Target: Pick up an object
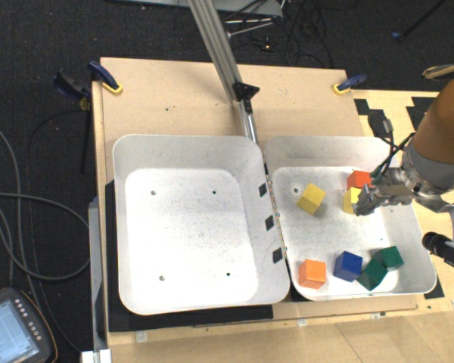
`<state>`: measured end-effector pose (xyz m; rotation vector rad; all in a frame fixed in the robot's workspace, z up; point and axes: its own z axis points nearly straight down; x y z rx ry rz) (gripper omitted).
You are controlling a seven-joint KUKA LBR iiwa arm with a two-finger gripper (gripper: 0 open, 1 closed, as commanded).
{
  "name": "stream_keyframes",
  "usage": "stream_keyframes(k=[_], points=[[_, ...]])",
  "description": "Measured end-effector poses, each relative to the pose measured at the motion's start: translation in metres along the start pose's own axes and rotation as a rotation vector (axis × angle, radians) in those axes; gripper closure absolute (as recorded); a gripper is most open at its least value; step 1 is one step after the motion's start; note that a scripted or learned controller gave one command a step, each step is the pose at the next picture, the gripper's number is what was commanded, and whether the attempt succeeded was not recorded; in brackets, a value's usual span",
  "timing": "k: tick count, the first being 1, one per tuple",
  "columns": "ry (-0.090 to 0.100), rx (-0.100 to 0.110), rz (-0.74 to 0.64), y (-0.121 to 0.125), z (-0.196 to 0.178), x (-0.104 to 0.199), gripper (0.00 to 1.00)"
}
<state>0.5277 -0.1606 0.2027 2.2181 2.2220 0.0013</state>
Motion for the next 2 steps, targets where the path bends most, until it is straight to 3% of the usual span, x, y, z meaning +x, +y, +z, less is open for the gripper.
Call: stream_keyframes(k=[2], points=[[0.002,0.001,-0.007,0.027,0.006,0.104,1.00]])
